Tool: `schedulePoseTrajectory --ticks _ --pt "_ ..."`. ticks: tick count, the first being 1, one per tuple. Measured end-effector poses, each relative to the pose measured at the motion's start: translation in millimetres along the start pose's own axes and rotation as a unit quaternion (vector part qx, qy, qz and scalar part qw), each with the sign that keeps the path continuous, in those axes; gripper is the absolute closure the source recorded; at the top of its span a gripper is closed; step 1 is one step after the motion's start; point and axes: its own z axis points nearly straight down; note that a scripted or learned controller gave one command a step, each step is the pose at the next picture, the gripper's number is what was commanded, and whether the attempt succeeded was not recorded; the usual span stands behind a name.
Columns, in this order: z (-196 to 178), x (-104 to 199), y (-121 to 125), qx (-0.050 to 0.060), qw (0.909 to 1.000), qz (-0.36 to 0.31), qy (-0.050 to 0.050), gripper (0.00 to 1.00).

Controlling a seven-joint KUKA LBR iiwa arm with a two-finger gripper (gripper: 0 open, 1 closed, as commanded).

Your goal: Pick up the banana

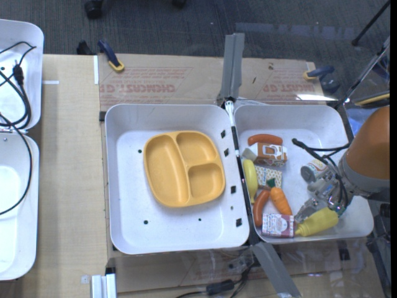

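The banana (249,176) is seen lying along the left wall of the right bin (332,118), among other toy food. The tool (319,198) is lowered nearby; its opening cannot be made out. Cardboard (161,79) covers the tabletop (68,166), beyond it grey carpet (279,5).

Dark grey carpet floor (186,23); wooden bench (68,166).

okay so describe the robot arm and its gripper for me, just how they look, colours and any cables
The arm enters from the right as a rounded orange band over grey housing. Black cables run across it. The gripper is a cluster of silvery-grey metal parts; finer detail is too small to make out.
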Motion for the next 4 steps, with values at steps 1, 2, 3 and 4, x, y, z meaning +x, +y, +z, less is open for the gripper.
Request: schedulePoseTrajectory --ticks 1,2,3,4 --pt "-8.8 -0.5 0.1 -0.001 1.0 0.002 0.0 1.0" --pt "-8.8 -0.4 0.1 0.0 1.0 0.002 0.0 0.0" --pt "-8.8 -0.4 0.1 0.0 1.0 0.002 0.0 0.0" --pt "-0.4 -0.4 0.6 0.0 0.9998 -0.019 -0.001 0.0"
